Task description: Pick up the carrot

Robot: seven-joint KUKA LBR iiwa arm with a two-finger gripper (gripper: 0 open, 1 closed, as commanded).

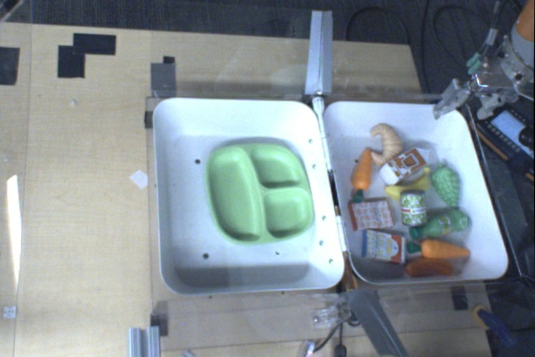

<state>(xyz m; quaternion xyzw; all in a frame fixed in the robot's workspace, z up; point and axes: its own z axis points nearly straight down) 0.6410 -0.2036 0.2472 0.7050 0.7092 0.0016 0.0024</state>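
- My tool (458, 96) sits at the right bin's (481, 159) far right corner, holding nothing; finger state unclear.
- Carrot (363, 170) lies in that bin, left side.

The bench (75, 205) looked like pale, matt wood; both white bins (180, 263) and the green tray (259, 192) looked like smooth, faintly glossy plastic.

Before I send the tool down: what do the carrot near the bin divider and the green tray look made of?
The carrot looks like moulded plastic toy food: smooth, evenly orange, green stub at its lower end. The green tray in the left bin also looks like plastic, matte to slightly satin, with soft rounded compartment edges and uniform pale green. Neither can be confirmed by look alone.
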